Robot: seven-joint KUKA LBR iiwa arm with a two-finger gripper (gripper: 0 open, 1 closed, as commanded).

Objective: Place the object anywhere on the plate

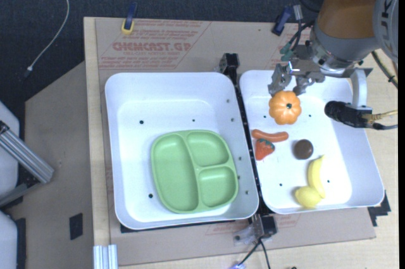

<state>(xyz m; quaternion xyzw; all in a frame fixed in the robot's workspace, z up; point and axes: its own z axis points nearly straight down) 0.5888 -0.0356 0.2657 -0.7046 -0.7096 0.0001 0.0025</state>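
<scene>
Ribbed orange pumpkin under gripper, finger spread unclear, smooth green compartmented plate apart.

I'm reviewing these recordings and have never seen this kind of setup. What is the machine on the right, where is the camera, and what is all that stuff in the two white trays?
One camera looks down at a slant on a bench. The grey and orange shape at upper right is a robot arm; its gripper hangs just above a small orange pumpkin. Whether it grips the pumpkin cannot be told from here. The right bin also holds toy food: a sausage, a red piece beside it, a brown ball, a banana and a lemon. The left bin holds a green divided plate, where an object should end up.
</scene>
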